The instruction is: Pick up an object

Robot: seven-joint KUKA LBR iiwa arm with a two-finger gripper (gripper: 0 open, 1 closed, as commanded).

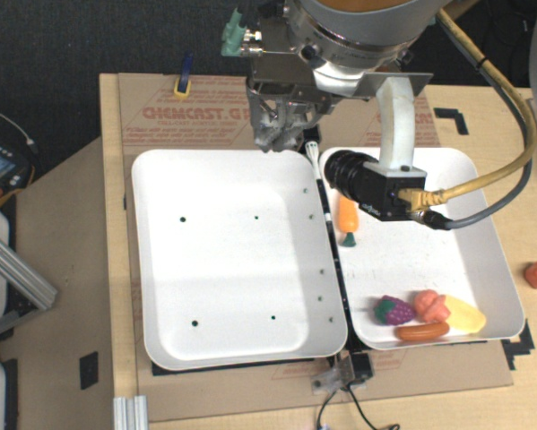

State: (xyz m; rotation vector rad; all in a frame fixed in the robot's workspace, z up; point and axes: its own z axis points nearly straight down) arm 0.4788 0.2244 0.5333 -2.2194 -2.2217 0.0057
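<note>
- Sausage (420,331) lies at 6 o'clock in the right bin (483,262), along the near rim and touching a yellow piece (468,316).
- Grapes (394,311) and pink fruit (432,305) sit side by side just behind the sausage.
- Orange thing (535,274) is outside the right bin, at 3 o'clock.
- Carrot (347,215) is at 9 o'clock in the right bin, by the wall next to the left bin (160,240).
- End effector (284,133) is at 12 o'clock over the left bin's far rim, well apart from the carrot. Spread or pressed together: cannot tell.
</note>
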